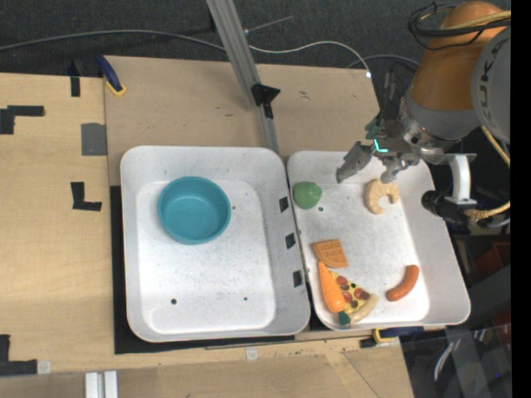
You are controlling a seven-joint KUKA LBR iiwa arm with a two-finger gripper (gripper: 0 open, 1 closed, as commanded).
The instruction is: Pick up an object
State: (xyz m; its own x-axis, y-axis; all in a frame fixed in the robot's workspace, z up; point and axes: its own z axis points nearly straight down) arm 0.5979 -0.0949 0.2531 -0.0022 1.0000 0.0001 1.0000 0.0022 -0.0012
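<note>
The jaws (371,167) hang spread open and hold nothing, above the right bin's (436,301) far end, just over a pale croissant (381,196). A green ball (307,194) lies nearby; a cracker (330,252), carrot (331,288), pizza slice (359,300) and sausage (402,283) lie nearer. The left bin (149,305) holds a blue bowl (194,210).

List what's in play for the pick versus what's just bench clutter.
In play:
gripper, fingers spread, above the right bin
croissant, just below it
green ball
cracker
carrot
pizza slice
sausage

Lying about:
left bin with the blue bowl
metal pole
cables
black tape marks
</note>
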